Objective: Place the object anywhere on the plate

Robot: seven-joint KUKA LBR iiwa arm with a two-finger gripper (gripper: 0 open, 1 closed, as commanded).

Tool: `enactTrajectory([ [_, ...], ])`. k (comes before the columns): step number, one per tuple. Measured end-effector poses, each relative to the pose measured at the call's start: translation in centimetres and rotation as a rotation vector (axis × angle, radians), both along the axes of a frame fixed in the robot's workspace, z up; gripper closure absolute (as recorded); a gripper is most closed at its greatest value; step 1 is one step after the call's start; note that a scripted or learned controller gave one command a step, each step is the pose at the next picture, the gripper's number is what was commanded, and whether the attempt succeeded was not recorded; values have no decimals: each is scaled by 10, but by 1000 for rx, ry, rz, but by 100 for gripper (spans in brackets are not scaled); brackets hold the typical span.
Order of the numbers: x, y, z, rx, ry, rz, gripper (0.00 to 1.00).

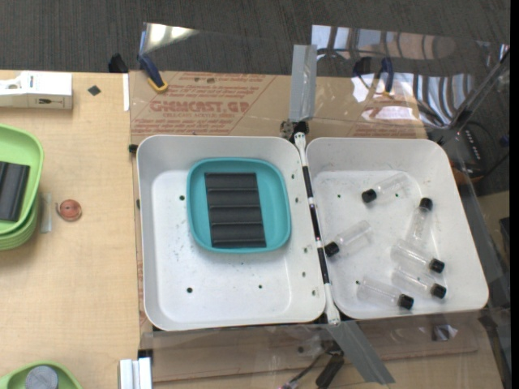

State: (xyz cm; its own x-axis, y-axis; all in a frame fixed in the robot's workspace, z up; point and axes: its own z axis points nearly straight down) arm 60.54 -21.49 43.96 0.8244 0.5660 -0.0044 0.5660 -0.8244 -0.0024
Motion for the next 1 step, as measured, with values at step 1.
enactTrajectory([
  [1,6,-7,0,-1,0,-130,0],
])
